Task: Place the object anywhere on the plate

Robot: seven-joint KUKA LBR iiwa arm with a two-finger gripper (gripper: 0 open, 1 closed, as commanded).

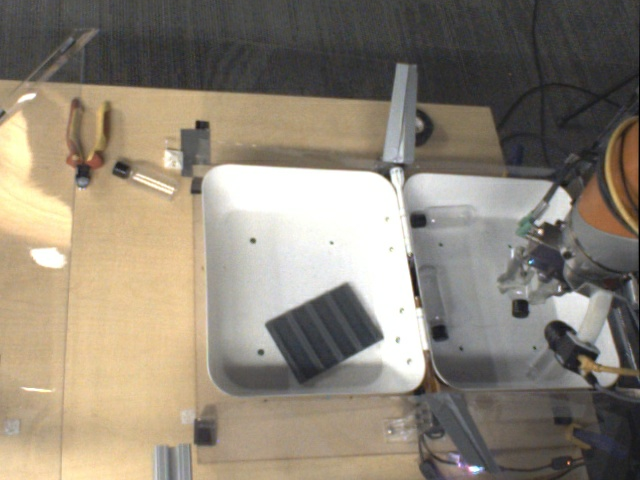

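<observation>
Arm (610,203): I see it coming in from the right, over the right bin (470,363) — orange band cut off by the frame edge.
Gripper (522,286): low in the right bin; wrist hardware and cables clutter it, so I cannot tell its state or whether it has anything.
Object: I cannot make one out for certain — a small dark piece (520,309) sits just below the gripper.
Left bin (230,268): dark ribbed slab (324,332), tilted, near the front.
Bench (110,298): pliers (87,140) far left.

Dark ribbed block (324,332), left bin (230,268)
</observation>
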